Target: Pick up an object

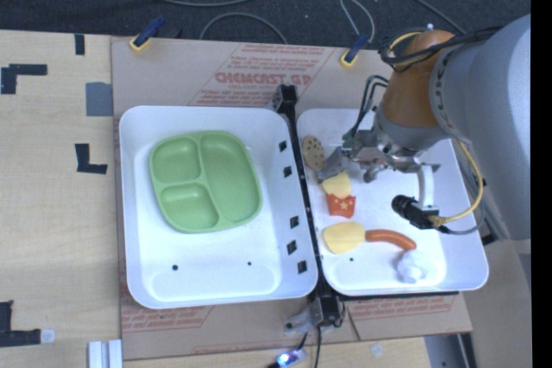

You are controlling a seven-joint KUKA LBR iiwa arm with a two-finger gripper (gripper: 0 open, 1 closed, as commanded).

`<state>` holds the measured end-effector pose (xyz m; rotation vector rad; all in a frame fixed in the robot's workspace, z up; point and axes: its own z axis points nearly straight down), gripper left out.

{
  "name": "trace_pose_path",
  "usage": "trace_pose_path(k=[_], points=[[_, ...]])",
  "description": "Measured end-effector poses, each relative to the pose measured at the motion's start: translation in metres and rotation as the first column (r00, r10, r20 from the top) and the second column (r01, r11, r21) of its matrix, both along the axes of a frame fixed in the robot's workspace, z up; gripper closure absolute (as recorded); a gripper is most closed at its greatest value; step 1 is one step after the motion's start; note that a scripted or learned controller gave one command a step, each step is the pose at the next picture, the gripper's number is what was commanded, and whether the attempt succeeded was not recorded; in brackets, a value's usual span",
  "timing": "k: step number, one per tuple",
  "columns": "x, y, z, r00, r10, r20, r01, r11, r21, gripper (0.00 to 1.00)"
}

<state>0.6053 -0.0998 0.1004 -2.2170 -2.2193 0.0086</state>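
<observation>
The right bin (461, 267) holds several toy foods. A brown speckled cookie (312, 152) lies at its far left edge. A red fries box with yellow fries (339, 196) sits just below it. Further forward are a yellow lump (343, 237), an orange-red sausage (391, 239) and a small white piece (410, 270). My gripper (341, 163) hangs low over the left part of this bin, right beside the cookie and just above the top of the fries box. The grey wrist and orange band (412, 95) rise behind it.
The left bin (138, 263) carries a green divided plate (205, 181). A black divider with clips (297, 202) runs between the bins. A black connector and yellow cable (418, 213) hang off the arm over the right bin. Cardboard lies under both bins.
</observation>
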Motion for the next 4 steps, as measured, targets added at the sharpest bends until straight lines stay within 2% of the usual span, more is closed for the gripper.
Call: trace_pose_path(k=[1,2,4], points=[[0.0,0.0,-0.016,1.0,0.001,0.005,-0.001,1.0,-0.001,0.0],[0.0,0.001,-0.007,1.0,0.002,0.004,-0.002,1.0,0.0,1.0],[0.003,-0.011,0.105,1.0,0.0,0.013,0.0,1.0,-0.001,1.0]])
